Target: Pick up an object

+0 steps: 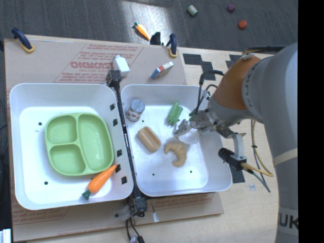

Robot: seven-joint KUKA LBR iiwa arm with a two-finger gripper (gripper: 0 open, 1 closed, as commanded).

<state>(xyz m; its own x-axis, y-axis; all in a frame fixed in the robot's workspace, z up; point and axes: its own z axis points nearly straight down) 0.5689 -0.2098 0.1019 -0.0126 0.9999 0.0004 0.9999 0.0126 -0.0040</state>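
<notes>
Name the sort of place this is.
Probably a robot-grasping test bench: two shallow white bins on cardboard, toy food like a plastic croissant and orange carrot, grey-and-orange arm reaching in.

- Light is even and fairly bright over the two white bins (167, 186), whose floors look near washed-out.
- A pale patch of light lies on the dark carpet (144, 11) at 12 o'clock.
- Shadows are soft: a faint one beneath the croissant (176, 151), another beside the carrot (100, 181).
- The picture is slightly soft overall; the grey arm (276, 100) at 3 o'clock is blurred.
</notes>
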